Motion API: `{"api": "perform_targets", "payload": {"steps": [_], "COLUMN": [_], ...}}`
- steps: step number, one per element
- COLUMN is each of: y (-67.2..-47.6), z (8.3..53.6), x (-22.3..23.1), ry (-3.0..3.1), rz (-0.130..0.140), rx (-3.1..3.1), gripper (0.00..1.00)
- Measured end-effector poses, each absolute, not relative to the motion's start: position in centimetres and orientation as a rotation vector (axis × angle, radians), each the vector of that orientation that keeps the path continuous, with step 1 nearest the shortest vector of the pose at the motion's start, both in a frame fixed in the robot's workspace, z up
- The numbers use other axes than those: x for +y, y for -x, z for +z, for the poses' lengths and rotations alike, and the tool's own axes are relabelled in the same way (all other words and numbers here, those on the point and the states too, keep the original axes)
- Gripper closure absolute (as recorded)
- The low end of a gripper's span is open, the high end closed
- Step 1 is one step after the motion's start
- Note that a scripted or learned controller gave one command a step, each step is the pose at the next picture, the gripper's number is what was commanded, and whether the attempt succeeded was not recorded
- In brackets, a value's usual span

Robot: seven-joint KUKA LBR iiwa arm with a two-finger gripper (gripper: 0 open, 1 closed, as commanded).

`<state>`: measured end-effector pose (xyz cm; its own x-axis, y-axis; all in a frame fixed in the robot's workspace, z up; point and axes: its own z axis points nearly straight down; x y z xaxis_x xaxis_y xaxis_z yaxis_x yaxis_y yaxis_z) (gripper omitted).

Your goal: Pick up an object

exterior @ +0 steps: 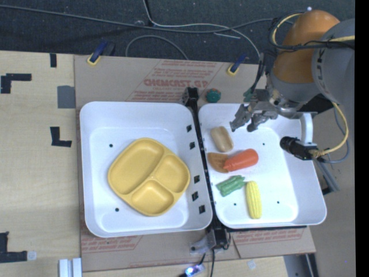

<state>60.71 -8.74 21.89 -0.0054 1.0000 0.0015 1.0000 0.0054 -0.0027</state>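
Observation:
The right bin (300, 212) holds a tan bread roll (221, 138), a brown piece (215, 160) lying against a red carrot-like piece (242, 160), a green bean pod (230, 185) and a yellow corn cob (253, 199). My gripper (244, 124) hangs over the bin's far part, just right of and above the bread roll. Its two dark fingers point down and stand apart, open, with nothing between them.
The left bin (95, 154) carries a yellow divided plate (149, 176). A small teal object (214, 95) lies on the cardboard behind the bins. A black divider (199, 149) runs between the bins. Cables cross the dark floor at the back.

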Motion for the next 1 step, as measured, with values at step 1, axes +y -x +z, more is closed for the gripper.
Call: {"api": "perform_targets", "payload": {"steps": [1], "y": [-59.87], "z": [20.93], "x": [-3.1], "ry": [2.212], "rz": [0.002], "rx": [-2.226], "gripper": [1.0]}}
